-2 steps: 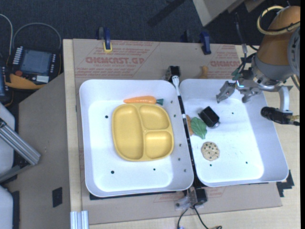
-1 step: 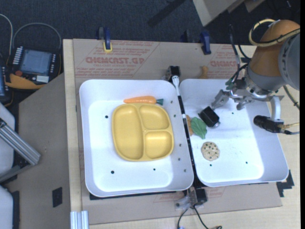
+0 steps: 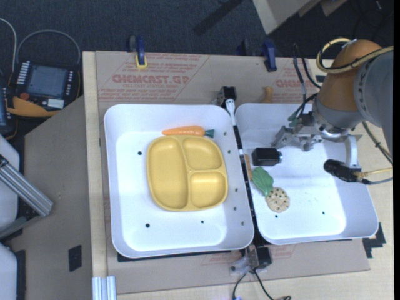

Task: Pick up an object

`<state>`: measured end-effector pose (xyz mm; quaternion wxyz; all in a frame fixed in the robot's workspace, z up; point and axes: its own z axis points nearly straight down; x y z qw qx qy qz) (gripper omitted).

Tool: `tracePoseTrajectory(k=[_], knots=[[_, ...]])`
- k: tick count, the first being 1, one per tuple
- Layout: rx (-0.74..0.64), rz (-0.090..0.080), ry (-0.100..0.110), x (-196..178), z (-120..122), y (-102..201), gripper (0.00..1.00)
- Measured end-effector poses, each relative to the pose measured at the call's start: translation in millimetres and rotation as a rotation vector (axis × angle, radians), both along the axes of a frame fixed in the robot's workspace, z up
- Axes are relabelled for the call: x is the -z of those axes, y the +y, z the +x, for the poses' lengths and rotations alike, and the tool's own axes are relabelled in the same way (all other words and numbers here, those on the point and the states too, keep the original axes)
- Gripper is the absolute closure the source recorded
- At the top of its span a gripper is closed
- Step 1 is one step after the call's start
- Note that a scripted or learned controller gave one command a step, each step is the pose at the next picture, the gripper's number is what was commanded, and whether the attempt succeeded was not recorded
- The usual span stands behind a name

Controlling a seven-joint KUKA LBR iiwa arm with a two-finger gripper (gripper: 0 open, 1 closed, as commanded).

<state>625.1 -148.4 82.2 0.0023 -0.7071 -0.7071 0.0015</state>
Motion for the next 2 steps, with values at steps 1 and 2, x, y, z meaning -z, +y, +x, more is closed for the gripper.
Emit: tracePoseTrajectory(k=[1, 2], knots=[[0.000, -0.002, -0.007, -13.7, 1.8, -0.4, 1.00], [0.001, -0.004, -0.013, -74.7, 2.3, -8.8, 1.00]])
